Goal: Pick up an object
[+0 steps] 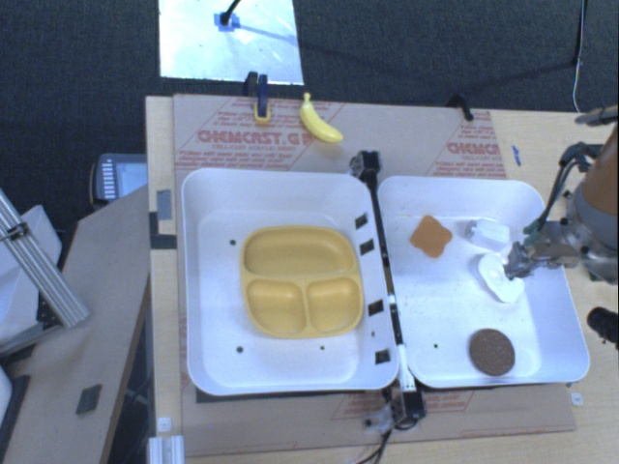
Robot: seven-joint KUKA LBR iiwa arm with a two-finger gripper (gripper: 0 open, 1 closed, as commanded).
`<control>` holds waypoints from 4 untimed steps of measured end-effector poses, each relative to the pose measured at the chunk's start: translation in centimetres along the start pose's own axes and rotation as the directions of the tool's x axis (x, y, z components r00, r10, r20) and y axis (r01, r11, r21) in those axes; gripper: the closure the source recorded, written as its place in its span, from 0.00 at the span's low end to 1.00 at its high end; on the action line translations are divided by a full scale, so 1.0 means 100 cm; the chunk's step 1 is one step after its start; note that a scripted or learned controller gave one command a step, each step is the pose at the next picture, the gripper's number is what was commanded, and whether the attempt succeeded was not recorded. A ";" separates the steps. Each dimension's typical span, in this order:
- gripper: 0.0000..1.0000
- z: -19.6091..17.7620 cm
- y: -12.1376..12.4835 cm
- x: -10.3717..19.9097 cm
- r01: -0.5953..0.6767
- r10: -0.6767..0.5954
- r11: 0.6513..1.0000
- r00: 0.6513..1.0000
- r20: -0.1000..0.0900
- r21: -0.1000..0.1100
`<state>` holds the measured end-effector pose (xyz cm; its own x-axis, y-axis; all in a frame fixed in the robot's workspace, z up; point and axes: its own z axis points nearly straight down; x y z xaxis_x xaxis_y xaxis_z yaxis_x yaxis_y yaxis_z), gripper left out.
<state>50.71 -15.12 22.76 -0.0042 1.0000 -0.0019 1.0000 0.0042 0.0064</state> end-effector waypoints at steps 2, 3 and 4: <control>1.00 0.001 0.017 0.113 0.007 -0.007 1.000 1.000 -0.004 0.003; 1.00 0.011 0.026 0.165 0.006 -0.006 1.000 1.000 -0.004 0.005; 1.00 0.012 0.035 0.228 0.007 -0.007 1.000 1.000 -0.005 0.005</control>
